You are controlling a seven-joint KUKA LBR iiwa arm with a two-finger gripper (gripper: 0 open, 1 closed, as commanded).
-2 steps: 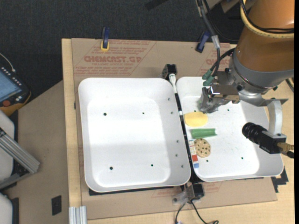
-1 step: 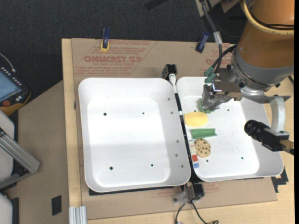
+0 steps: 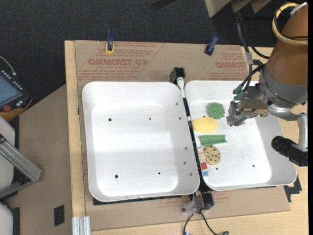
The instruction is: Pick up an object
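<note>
Several small objects lie along the left side of the right bin (image 3: 254, 173): a green bumpy ball (image 3: 216, 110), a yellow lemon-like piece (image 3: 205, 125), a flat green strip (image 3: 213, 139), a brown speckled cookie (image 3: 212, 155) and a small red and blue piece (image 3: 204, 168) by the bin's left wall. My gripper (image 3: 234, 117) hangs over the right bin, just right of the green ball and the yellow piece. I see nothing between its fingers.
The left bin (image 3: 98, 146) sits beside the right one on a brown cardboard sheet (image 3: 122, 60). Blue clamps (image 3: 110, 40) hold the sheet at the back. A black fitting (image 3: 288, 150) juts in at the right bin's right rim.
</note>
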